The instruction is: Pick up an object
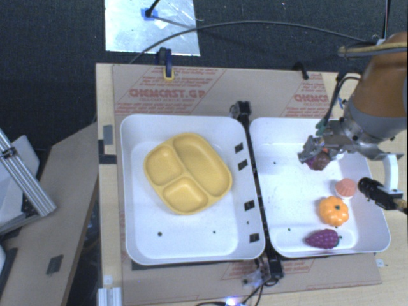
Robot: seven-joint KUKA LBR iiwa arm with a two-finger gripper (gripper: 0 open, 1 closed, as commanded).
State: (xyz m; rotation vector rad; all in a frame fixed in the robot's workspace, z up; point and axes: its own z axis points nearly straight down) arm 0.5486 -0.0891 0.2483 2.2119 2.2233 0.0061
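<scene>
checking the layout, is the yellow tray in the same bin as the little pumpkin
No, the yellow tray lies in the left bin, while the pumpkin sits in the right bin.

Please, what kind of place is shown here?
Probably a robot test bench in a lab: two white bins side by side, a robot arm, and toy food such as a small pumpkin.

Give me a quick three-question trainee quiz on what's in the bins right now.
1. True or false: the yellow divided tray lies in the left bin.
2. Which item in the right bin lies nearest the camera-side rim? A) orange pumpkin B) purple grapes C) pink shell
3. Fill in: the end effector is over the ____ bin, at a dark reddish object.

Key: 1 true; 2 B; 3 right.
</scene>
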